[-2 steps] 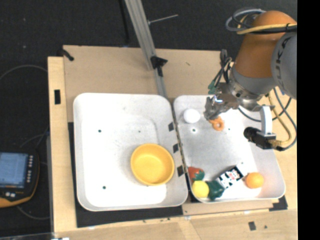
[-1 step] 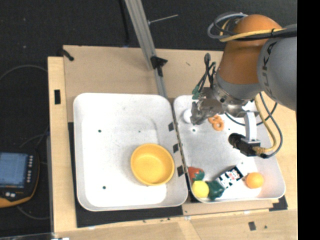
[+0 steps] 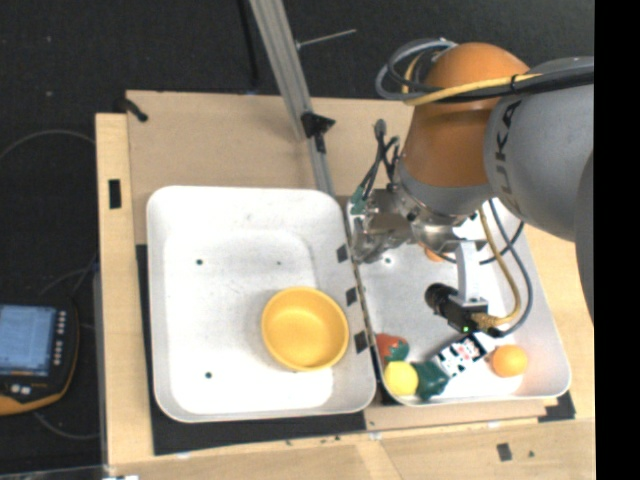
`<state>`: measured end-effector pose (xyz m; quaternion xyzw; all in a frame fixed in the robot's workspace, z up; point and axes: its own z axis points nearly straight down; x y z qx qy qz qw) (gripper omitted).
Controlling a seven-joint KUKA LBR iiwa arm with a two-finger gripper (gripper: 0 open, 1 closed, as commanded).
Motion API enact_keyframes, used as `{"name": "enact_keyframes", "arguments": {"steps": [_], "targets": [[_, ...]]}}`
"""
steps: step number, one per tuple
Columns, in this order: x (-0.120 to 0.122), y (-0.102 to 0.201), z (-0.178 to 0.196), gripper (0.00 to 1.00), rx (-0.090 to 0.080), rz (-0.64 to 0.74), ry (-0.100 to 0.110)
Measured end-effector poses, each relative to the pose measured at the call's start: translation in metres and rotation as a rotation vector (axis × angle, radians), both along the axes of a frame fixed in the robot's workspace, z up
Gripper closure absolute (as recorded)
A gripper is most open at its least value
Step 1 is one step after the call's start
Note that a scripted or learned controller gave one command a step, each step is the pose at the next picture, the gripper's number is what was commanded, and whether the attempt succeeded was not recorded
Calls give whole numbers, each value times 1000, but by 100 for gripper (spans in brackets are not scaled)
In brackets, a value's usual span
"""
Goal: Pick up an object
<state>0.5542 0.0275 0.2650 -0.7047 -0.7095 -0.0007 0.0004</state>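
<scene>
From the camera view above the counter [image 3: 230, 138], the grey arm with its orange band [image 3: 460, 118] reaches in over the right bin [image 3: 548, 368], and its gripper [image 3: 372, 236] hangs low near that bin's upper left corner, right by the divider where the two bins meet; whether the jaws are spread or pressed together I cannot tell, since the wrist and its cables cover them, and nothing can be seen held there. The things worth picking sit well apart from the gripper, bunched along the right bin's lower edge: a yellow ball [image 3: 401, 377], a red piece [image 3: 390, 348] just above it, a dark green piece [image 3: 433, 379] touching the ball, a black-and-white patterned block [image 3: 460, 351], and an orange ball [image 3: 508, 360] to their right. The yellow bowl [image 3: 305, 328] lies in the left bin [image 3: 200, 238], near the divider. The main hazard, as I judge it, is a close on bare bin floor or on the bin wall, because the gripper is over no object. A later descent into the cluster could also nudge the round balls away, or catch two touching pieces at once, and the loose cables near the wrist might snag
</scene>
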Motion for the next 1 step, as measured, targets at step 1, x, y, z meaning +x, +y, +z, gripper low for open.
{"name": "enact_keyframes", "arguments": {"steps": [1], "targets": [[-21, 32, -9, 100, -2, -4, 0]]}}
